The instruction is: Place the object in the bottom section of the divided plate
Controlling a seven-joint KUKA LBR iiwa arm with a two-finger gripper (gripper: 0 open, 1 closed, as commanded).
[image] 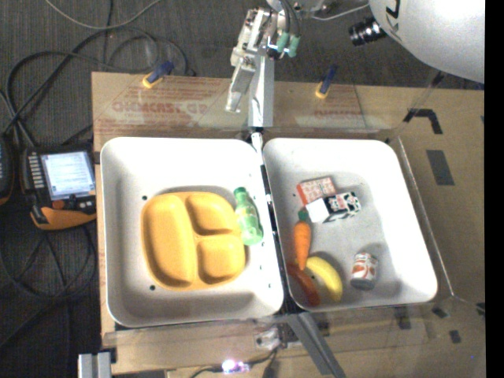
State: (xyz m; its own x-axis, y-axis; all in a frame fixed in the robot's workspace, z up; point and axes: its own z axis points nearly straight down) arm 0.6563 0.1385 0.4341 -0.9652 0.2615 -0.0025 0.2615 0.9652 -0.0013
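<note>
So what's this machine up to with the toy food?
A robot arm's gripper hangs above the far edge of two white bins. The left bin holds a yellow divided plate with a green bottle lying on its right rim. A carrot, banana and small can wait in the right bin.

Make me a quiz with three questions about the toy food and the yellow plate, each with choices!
1. Where is the green bottle?
A. at the right rim of the yellow plate
B. beside the can
C. outside the bins

2. What colour is the carrot?
A. blue
B. orange
C. white

3. How is the gripper placed?
A. inside the right bin
B. touching the plate
C. above the bins' top edge, away from the toys

Answers: 1 A, the bottle lies at the plate's right rim in the left bin. 2 B, its body is orange. 3 C, it hangs over the cardboard above the bins.
</note>
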